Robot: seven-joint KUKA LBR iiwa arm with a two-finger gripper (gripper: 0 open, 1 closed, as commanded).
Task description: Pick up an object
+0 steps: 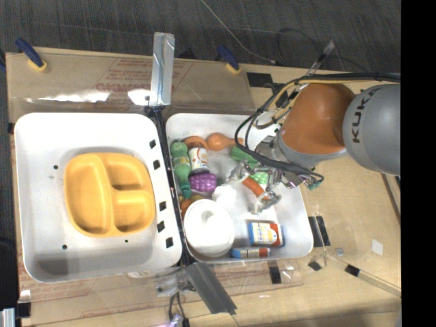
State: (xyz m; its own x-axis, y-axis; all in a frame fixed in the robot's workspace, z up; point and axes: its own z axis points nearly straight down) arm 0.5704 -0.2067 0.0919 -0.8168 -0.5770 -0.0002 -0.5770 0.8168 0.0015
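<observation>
**Gripper down in the right bin, nothing lifted yet**

Progress first: you have no object up yet, as far as this view tells. The gripper [262,182] sits low in the right bin [300,234], among the clutter near the bin's middle, close to a small orange-and-green piece [255,184]. Whether it has closed on anything you cannot tell; metal parts and cables blur together there.

Your candidates all lie in that bin: purple grapes [202,181], a white round lid [208,227], a small blue-and-orange box [263,234], a green bottle [180,162] along the left wall, and an orange item [218,140] near the far wall. The left bin [41,251] holds a yellow divided tray [109,193].

The arm reaches in from the right, its orange band [315,118] above the bin's right side, wrist pointed down. Securing a grasp and the lift both remain, by my reading.
</observation>
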